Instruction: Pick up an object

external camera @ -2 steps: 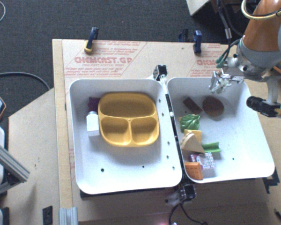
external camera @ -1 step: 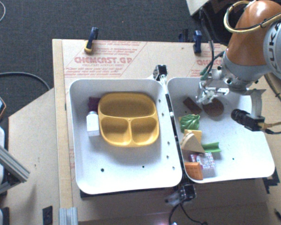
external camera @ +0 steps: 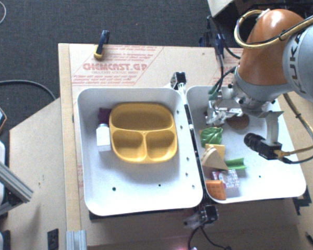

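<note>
On my tabletop (external camera: 120, 56) sit two white bins: the left bin (external camera: 88, 155) holds a yellow divided tray (external camera: 142, 132) with a small white bottle (external camera: 103, 136) against its left side, and the right bin (external camera: 281, 178) holds the clutter I want. My arm (external camera: 271, 40) reaches over the right bin's far end, with the claw (external camera: 217, 113) low above its upper-left corner; I cannot tell whether it is clenched or released. The nearest candidate, a green leafy piece (external camera: 211, 135), lies just below the claw toward the camera, with a tan wedge (external camera: 215, 157) and an orange block (external camera: 216, 189) farther along the same line.
</note>
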Controlling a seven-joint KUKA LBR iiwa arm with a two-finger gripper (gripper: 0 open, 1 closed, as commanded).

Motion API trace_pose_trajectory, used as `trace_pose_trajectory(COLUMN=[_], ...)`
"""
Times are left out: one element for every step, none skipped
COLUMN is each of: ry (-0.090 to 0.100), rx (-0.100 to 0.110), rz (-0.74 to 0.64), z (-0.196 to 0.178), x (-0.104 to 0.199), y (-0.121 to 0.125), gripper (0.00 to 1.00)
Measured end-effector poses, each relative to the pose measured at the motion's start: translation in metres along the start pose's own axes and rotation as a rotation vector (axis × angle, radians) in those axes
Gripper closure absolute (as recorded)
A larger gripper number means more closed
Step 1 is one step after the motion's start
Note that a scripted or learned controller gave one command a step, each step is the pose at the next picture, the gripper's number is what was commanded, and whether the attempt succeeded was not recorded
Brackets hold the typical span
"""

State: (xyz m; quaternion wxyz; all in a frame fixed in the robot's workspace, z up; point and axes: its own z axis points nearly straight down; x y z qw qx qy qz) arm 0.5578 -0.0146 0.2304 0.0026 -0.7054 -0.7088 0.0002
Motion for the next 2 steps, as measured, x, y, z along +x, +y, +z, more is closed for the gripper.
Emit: trace_pose_trajectory(ry=[-0.001,-0.001], rx=[0.0,0.002], rz=[-0.001,-0.001], z=[0.0,0.005], x=[0.05,0.102], y=[-0.013,-0.049], gripper=[1.0,1.0])
